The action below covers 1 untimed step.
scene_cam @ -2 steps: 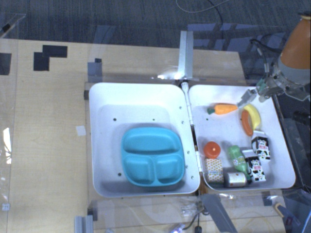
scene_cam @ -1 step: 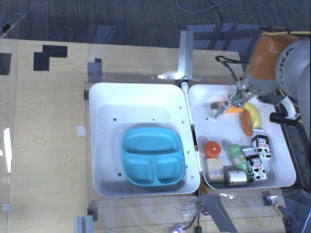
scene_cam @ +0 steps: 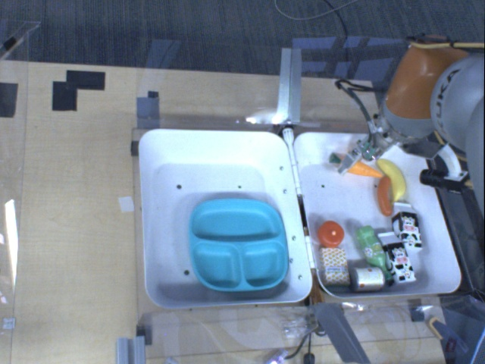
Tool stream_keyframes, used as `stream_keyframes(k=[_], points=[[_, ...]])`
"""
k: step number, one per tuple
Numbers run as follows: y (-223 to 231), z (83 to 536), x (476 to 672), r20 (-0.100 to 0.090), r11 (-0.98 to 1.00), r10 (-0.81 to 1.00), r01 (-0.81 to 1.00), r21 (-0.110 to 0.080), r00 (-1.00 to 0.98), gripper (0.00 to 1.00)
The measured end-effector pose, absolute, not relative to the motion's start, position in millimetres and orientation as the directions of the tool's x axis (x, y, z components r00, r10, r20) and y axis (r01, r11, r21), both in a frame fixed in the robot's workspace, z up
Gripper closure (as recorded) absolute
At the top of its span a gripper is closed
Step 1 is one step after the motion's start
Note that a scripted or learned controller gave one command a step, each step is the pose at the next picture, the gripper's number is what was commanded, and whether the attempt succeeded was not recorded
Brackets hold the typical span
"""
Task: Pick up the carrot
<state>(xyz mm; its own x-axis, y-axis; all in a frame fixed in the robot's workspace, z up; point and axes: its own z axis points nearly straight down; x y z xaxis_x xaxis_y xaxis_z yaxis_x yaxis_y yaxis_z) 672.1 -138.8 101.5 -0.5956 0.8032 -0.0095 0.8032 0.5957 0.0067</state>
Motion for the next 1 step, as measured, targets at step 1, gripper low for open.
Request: stream_keyframes(k=[1], points=[[-97.8,207.7,668.0,-0.006,0.516,0.856,0.856,0.009,-0.516,1.00]])
